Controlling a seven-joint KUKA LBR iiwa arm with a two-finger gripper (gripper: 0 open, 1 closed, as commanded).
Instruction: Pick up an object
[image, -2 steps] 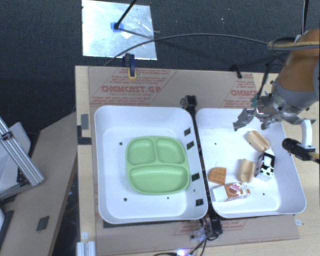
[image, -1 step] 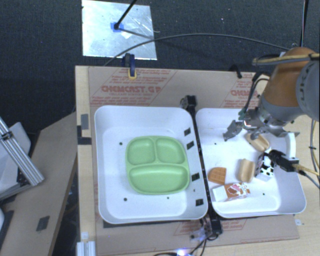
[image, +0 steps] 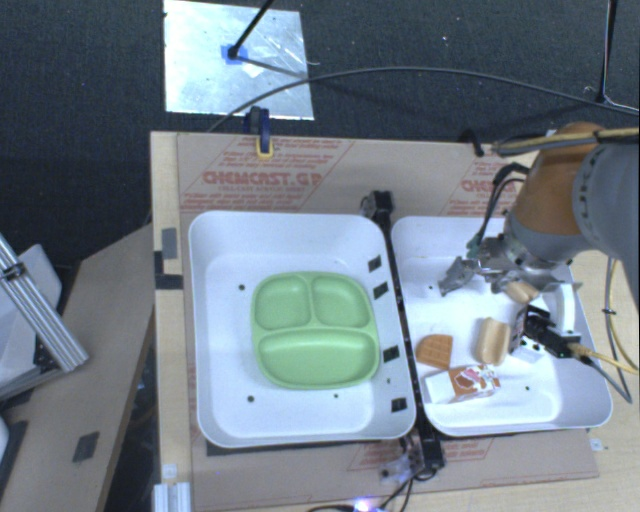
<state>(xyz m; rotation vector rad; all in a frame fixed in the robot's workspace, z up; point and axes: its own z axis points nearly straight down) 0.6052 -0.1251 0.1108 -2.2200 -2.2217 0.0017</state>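
My gripper (image: 456, 276) hangs over the upper left part of the right bin (image: 420, 240), pointing left, with white bin floor below its tip. Three objects lie lower in that bin: a round orange-brown piece (image: 434, 349), a pale tan bread-like block (image: 490, 340) and a red-and-white packet (image: 466, 382). They sit below the gripper in the view and apart from it. A small tan piece (image: 520, 292) shows just under the wrist; what it is cannot be made out. I see nothing between the fingers.
The left bin (image: 215, 300) holds a green divided plate (image: 315, 330). A ridge with black clips (image: 390, 300) separates the two bins. The arm enters from the right, over the right bin's far corner.
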